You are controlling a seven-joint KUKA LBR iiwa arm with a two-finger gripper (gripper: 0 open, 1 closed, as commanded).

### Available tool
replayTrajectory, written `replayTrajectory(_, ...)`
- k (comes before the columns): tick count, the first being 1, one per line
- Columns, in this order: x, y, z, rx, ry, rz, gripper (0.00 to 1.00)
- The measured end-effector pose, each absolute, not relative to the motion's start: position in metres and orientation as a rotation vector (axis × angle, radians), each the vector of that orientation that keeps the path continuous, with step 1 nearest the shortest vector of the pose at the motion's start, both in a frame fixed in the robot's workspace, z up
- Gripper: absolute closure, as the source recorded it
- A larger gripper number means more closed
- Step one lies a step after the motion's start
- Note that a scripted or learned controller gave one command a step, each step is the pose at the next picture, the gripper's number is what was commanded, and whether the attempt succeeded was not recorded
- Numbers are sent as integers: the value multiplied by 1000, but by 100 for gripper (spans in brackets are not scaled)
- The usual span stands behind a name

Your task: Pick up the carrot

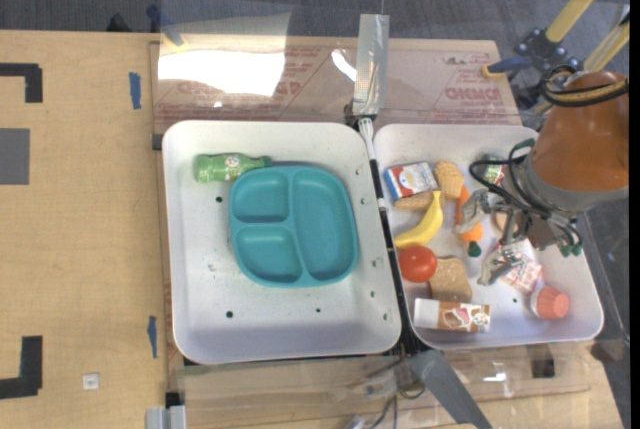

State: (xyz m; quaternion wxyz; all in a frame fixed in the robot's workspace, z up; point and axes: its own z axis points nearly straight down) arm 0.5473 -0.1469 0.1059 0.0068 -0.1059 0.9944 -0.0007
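You are at the approach step: the gripper [503, 242] hangs low over the middle of the right bin [590, 317], under the orange band of the arm [585, 142], and nothing shows between it and the carrot that would count as a grasp. Whether it is spread or closed, you cannot tell; cables and the wrist cover it from above, and I would not call it holding anything.

The carrot [463, 209] lies just to the gripper's left, a thin orange piece pointing toward the bin's far edge, wedged between the corn [450, 179] above it and the banana [426, 222] on its left. A small orange fruit [474, 232] sits just below it.

My judgement is that the next move calls for a short shift toward the bin's left wall, then a descent aligned across the carrot's narrow width. The crowding is the risk: banana and corn sit close enough to be nudged or caught instead.

The left bin [190, 317] carries a teal tray [295, 222] and a green bottle [225, 166] by its far edge.
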Motion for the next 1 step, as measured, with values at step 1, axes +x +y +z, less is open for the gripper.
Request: replayTrajectory(1, 550, -146, 118, -332, 3101, -5, 100)
